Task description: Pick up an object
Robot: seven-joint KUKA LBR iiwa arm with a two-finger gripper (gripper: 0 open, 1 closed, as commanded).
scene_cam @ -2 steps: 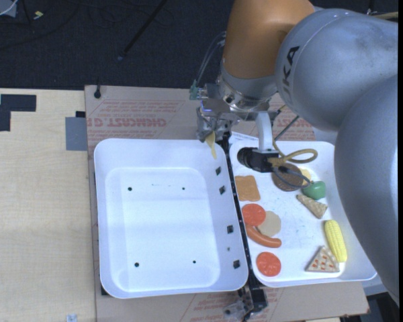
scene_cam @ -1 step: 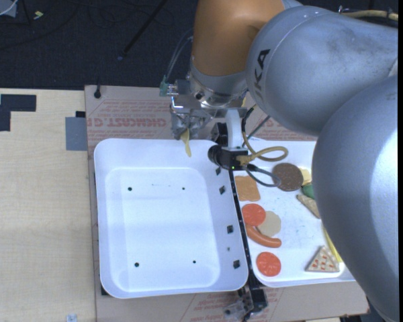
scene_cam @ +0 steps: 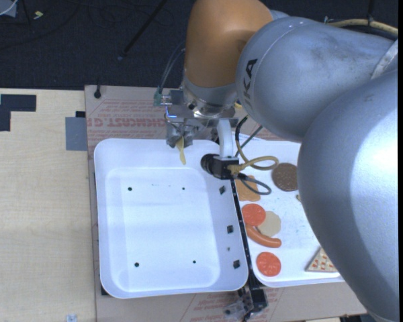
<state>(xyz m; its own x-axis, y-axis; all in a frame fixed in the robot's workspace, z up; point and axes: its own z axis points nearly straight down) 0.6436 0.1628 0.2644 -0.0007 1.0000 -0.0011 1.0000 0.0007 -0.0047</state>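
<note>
Above the left bin [scene_cam: 114, 180]'s far rim, the hand [scene_cam: 180, 141] grasps a yellow strip [scene_cam: 182, 154]; pick apparently done, lifted clear.

A thin yellow strip, perhaps a toy french fry [scene_cam: 182, 153], hangs nearly upright between the gripper's [scene_cam: 179, 141] fingers, above the left bin's [scene_cam: 114, 233] far rim.

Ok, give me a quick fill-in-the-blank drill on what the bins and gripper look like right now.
1. The gripper hangs over the far edge of the ____ bin.
2. A thin ____ -coloured piece sticks down between its fingers.
3. The hot dog lies in the ____ bin.
4. The brown cookie is ____ in shape.

Missing words: left; yellow; right; round
</note>
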